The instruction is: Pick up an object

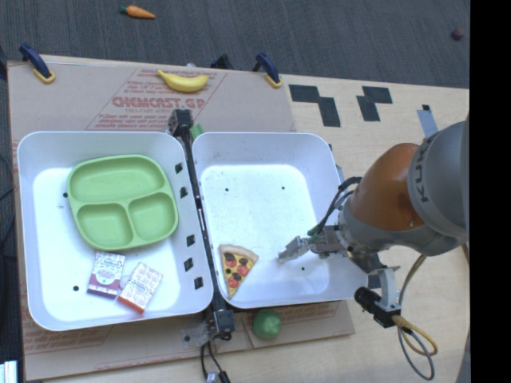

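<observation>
**Gripper low in the right bin, near a pizza slice**

The bench carries two white bins side by side. In the right bin (pixel 263 146) the arm (pixel 407 194) reaches in from the right, with its orange band above the wrist. The gripper (pixel 289 251) is low over the bin floor, in the lower right part of the bin. Its fingers point to the left and look close together at the tips, with nothing between them.

A toy pizza slice (pixel 236 267) lies flat on the floor of the same bin, near the lower left corner. Its point is toward the bottom rim. It is near the gripper, on its left, but not touching it; bare white floor is between them.

In the left bin (pixel 40 238) a green divided plate (pixel 122 199) lies flat in the upper half. It has three compartments. Below it two small packets lie close together: a dark red one (pixel 107 274) and a lighter red and white one (pixel 141 286). They are just beside each other.

Outside the bins, a yellow banana (pixel 184 79) lies on the cardboard sheet (pixel 120 102) above the bins. A green ball (pixel 267 323) rests just below the bottom rim of the right bin. A small orange carrot (pixel 140 11) lies on the dark floor, well apart from the bench.
</observation>
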Motion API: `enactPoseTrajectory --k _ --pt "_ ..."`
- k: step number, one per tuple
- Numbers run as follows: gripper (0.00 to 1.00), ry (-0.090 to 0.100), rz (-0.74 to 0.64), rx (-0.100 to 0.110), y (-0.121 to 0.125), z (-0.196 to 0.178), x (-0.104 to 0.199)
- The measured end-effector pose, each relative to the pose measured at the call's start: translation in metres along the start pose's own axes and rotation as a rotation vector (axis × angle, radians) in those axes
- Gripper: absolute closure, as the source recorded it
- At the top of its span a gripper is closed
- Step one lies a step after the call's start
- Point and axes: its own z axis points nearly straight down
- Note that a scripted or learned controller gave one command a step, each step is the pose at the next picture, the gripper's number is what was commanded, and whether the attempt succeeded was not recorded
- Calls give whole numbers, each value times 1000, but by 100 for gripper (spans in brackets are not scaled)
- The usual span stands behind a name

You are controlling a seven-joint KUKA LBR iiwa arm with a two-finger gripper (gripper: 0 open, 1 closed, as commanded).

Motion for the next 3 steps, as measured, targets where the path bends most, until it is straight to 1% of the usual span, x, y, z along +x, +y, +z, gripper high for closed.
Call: enactPoseTrajectory --k 1,2,3 --pt "0 0 -1 -2 94 -1 1" --pt "0 1 0 -2 145 -1 0" --pt "0 1 0 -4 181 -28 0"
